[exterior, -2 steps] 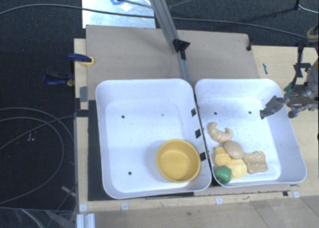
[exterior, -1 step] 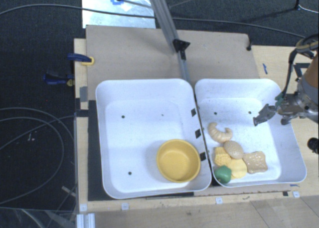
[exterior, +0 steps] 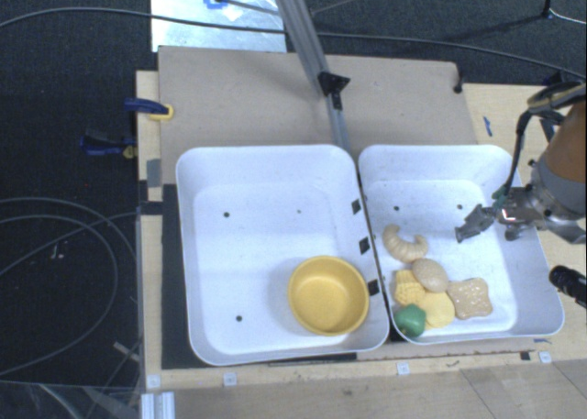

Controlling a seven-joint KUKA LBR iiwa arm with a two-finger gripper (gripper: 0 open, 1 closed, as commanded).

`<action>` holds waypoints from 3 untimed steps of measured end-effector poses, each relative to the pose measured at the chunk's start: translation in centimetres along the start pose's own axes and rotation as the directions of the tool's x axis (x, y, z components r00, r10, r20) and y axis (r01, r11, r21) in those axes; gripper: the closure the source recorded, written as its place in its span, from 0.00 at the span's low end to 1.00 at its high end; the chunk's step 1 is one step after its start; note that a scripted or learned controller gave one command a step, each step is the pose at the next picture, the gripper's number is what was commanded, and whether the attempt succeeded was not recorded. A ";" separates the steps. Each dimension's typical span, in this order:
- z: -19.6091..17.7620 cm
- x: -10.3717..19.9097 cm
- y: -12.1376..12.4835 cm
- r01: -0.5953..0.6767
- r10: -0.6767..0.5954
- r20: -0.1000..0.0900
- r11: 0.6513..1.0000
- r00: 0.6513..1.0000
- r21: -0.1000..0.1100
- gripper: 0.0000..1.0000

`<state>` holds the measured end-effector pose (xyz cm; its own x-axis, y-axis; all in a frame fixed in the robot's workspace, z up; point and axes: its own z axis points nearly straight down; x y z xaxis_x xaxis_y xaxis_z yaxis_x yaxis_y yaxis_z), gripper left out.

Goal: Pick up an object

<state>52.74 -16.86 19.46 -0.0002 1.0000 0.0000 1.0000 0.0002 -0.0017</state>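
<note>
My gripper [exterior: 493, 225] hovers over the right side of the right bin [exterior: 431, 165], its two dark fingers spread open with nothing between them. To its lower left, near the bin's front, lies a cluster of small items: a cream curved piece [exterior: 404, 244], a beige oval piece [exterior: 429, 274], a tan biscuit-like piece [exterior: 470, 298], a yellow piece [exterior: 433, 309] and a green piece [exterior: 411, 320]. The gripper stands apart from all of them, right of the curved piece. A yellow bowl [exterior: 327, 294] sits upright in the left bin [exterior: 248, 188] at its front right.
The two bins meet at a ridge [exterior: 364, 234] with black clips. A grey pole [exterior: 303, 23] slants over the bench from the top. Blue and yellow clamps [exterior: 138, 124] grip the bench's left edge. The arm's body [exterior: 564, 170] stands at the right.
</note>
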 end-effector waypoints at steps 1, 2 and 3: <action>6.3 -0.2 -0.2 0.000 0.000 -0.001 1.000 1.000 0.002 0.00; 4.8 -0.3 0.0 0.001 -0.001 0.001 1.000 1.000 -0.005 1.00; 0.0 -0.9 0.7 0.004 -0.004 0.002 1.000 1.000 -0.007 1.00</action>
<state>53.48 -17.76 19.47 -0.0039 1.0000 -0.0021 1.0000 0.0040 0.0056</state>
